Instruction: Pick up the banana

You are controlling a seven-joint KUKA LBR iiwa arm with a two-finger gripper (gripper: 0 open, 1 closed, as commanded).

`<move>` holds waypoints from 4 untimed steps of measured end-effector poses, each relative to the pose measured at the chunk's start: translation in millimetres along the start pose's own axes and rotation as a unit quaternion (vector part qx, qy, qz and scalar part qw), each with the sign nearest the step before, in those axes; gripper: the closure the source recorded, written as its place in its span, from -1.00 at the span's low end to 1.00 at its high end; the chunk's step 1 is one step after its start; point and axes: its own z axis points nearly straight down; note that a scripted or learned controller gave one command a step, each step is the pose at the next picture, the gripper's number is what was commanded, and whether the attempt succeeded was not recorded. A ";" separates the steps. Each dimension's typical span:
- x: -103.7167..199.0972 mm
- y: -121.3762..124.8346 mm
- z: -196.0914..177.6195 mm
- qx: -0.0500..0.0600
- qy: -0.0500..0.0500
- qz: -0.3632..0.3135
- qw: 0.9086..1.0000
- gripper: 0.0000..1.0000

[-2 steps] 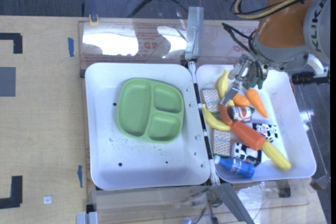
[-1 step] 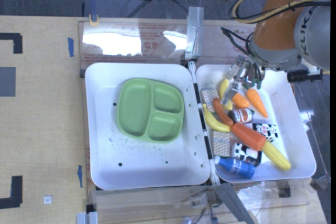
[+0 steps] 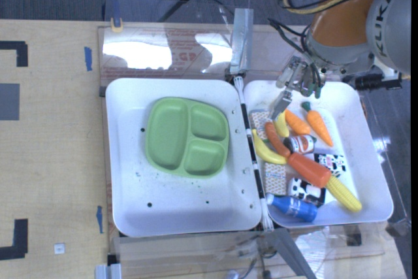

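— Blue is what sits nearest in the right bin (image 3: 372, 202): a blue bottle (image 3: 294, 207) lying on its side at the near edge. What is beside it?

— Just behind the bottle there is a black-and-white patterned block (image 3: 305, 191), and to its right an ear of corn (image 3: 344, 193) lies slanting toward the near right corner. An orange-red tube-shaped thing (image 3: 309, 168) lies across the middle of the pile, touching the corn's far end.

— And the banana?

— The banana (image 3: 268, 149) lies along the left side of the right bin, close to the wall shared with the left bin (image 3: 124, 206). It curves from far left toward the middle, with a waffle-like tile (image 3: 274, 174) just on its near side. A small can with a red label (image 3: 302, 143) sits to its right, and a second cow-patterned piece (image 3: 333, 162) is further right.

— Farther back?

— Two carrots: one (image 3: 297, 122) just beyond the can, another (image 3: 319, 126) to its right. A thin yellow piece (image 3: 281, 123) stands next to the first carrot.

— Where is the end effector?

— The end effector (image 3: 285, 98) hangs over the far part of the right bin, beyond the banana and apart from it. Its fingers look close together, but I cannot tell how far open they are; nothing is seen between them.

— The left bin?

— It holds a green divided plate (image 3: 187, 137) with three compartments, lying in the middle. The bench (image 3: 52, 140) of pale wood stretches to the left, and a clear sheet (image 3: 170, 49) lies beyond the bins.
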 end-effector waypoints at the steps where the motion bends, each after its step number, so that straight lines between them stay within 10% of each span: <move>1: -26.4 -88.0 -78.2 0.001 -0.001 -0.110 0.994 -1.00; 3: -44.4 -91.0 -15.8 0.001 0.002 -0.004 1.000 -1.00; 4: -10.9 -47.9 97.5 0.000 0.000 -0.148 0.989 -1.00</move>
